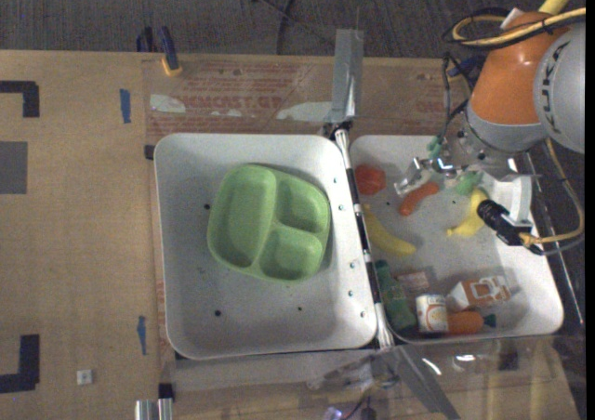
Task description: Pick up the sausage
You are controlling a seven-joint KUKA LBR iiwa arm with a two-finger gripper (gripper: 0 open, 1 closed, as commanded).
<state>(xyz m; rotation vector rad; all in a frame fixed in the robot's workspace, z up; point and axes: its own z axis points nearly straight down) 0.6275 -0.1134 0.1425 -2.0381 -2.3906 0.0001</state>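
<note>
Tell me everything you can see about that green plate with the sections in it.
The light green plastic divided plate has rounded corners and three hollows: one long, two smaller. It looks matte and lies flat, turned askew, near the middle of the left white bin. Nothing sits in its hollows, and only the bin floor touches it.

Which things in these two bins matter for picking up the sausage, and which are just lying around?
For the job: sausage; gripper just above it; right bin holding it.

Lying about: green plate in the left bin; in the right bin, red toy, banana, bottle, can, carton, carrot.
</note>
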